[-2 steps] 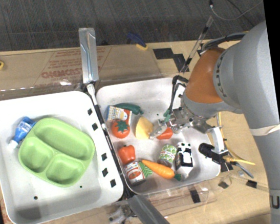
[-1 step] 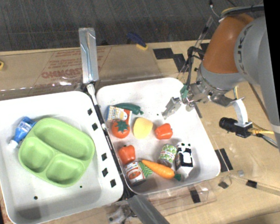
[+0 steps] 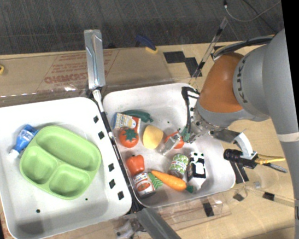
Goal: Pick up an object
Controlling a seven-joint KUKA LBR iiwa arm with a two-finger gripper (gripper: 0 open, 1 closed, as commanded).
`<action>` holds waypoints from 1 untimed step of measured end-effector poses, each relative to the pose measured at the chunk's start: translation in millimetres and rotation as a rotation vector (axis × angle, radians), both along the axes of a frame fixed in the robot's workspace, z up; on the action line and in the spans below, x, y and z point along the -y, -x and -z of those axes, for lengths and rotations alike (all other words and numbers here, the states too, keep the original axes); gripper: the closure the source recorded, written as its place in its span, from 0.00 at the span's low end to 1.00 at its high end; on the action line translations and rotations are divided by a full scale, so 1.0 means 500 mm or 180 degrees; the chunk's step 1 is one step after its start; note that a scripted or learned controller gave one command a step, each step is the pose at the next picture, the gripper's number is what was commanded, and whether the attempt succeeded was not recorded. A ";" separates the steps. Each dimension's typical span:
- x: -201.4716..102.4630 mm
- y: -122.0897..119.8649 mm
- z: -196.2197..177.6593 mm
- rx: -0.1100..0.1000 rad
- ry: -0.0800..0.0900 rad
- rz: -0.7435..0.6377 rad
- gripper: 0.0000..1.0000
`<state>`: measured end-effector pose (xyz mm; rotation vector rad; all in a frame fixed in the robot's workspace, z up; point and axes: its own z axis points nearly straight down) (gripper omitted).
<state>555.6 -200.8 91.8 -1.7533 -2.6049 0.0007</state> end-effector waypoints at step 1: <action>0.000 -0.001 -0.021 0.0002 0.0001 -0.0014 1.00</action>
